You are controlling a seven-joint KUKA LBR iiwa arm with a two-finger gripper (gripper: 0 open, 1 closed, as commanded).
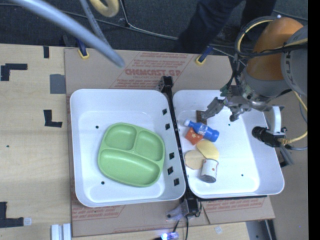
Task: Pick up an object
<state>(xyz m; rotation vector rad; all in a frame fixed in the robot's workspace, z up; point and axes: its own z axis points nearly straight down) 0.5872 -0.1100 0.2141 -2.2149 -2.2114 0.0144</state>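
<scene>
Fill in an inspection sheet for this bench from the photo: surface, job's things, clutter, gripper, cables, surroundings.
Surface: cardboard sheet under left bin and right bin.
Job's things: in the right bin, blue bottle, orange piece, yellow piece, tan disc, small white can, bunched by the divider.
Clutter: green divided plate in the left bin.
Gripper: gripper open above the right bin, holding nothing.
Cables: loops around the arm.
Surroundings: grey pole upper left.

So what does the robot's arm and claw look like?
The arm is chunky and rounded, grey with a big orange band above the wrist. Thin cables loop around that orange part and run down its side. At the end sits the claw, made of two slim dark grey metal fingers. A small black part with a white bracket sticks out beside the wrist.
</scene>
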